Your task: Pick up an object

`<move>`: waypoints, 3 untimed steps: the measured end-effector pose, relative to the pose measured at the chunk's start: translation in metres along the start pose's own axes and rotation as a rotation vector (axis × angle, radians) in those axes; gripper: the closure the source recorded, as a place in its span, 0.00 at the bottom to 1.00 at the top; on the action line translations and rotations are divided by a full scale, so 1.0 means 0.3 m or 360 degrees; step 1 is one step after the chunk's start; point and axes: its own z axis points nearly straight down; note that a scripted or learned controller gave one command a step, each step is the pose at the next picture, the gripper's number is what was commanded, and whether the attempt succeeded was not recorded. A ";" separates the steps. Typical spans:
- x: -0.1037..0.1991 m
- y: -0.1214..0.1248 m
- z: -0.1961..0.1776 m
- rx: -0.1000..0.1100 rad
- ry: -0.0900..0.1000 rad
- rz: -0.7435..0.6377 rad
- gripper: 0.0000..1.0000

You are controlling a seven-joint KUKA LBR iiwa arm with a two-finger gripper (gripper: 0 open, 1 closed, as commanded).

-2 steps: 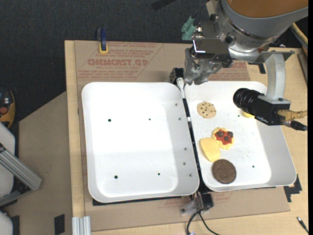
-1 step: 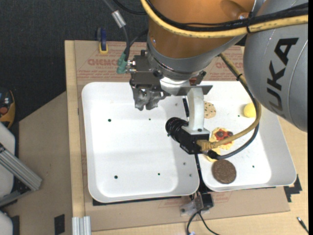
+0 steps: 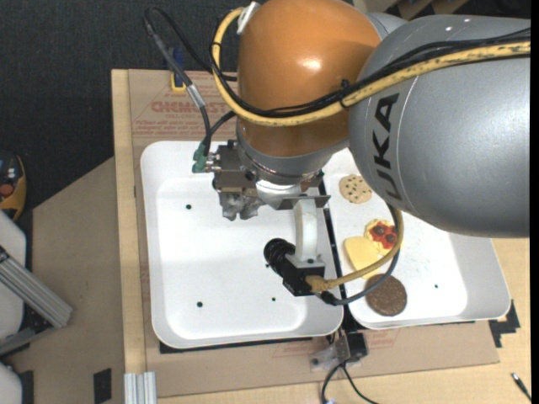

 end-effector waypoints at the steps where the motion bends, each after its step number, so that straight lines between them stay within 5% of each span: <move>1: 0.004 -0.034 0.197 -0.0006 0.0005 -0.0001 1.00; 2: -0.035 -0.030 0.243 -0.0012 0.0008 0.0000 1.00; 3: -0.141 0.085 0.317 -0.0014 0.0007 0.0004 1.00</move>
